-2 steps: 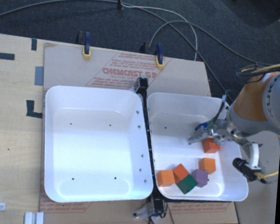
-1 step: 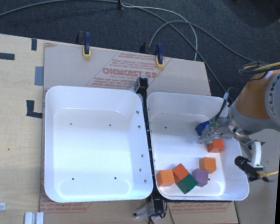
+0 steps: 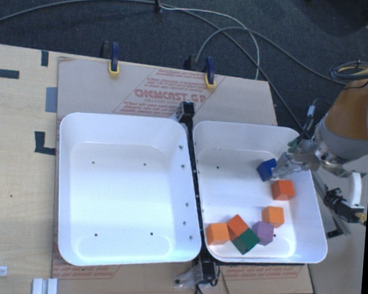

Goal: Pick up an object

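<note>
The gripper (image 3: 283,166) is positioned in the right bin (image 3: 249,137), toward its 2 o'clock corner. A blue cube (image 3: 266,169) lies against the gripper at its 9 o'clock side; whether the cube sits between the jaws cannot be told, nor whether the jaws are open or closed. For a sound grasp, the jaws are to be centred across two opposite faces of the cube before closure, and the lift is made straight up. An orange cube (image 3: 283,189), just beside at 5 o'clock, is to be left undisturbed.
</note>
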Controlling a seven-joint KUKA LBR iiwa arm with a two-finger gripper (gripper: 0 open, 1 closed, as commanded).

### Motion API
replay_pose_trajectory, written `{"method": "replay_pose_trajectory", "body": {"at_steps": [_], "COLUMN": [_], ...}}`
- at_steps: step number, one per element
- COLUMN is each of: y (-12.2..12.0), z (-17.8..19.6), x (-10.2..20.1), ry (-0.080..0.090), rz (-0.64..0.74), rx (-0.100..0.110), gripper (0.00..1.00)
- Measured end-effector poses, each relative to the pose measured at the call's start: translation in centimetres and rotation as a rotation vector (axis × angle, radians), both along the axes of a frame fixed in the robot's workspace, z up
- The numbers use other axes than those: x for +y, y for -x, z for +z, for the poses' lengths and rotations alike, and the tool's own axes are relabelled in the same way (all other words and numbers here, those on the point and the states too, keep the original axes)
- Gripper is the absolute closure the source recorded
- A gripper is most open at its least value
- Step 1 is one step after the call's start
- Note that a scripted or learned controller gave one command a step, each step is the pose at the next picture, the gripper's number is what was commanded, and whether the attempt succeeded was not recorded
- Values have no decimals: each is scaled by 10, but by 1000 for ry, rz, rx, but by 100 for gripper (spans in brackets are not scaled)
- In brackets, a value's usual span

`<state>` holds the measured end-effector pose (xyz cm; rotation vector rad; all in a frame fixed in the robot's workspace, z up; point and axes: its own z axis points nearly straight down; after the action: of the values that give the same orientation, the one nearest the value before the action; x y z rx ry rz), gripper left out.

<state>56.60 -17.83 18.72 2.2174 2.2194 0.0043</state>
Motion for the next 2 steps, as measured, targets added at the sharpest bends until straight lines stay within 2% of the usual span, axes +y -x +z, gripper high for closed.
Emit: {"method": "replay_pose_trajectory", "body": {"at_steps": [2], "y": [-3], "z": [80], "x": [-2], "ry": [0], "rz": [-1], "rx": [2], "gripper": [100]}}
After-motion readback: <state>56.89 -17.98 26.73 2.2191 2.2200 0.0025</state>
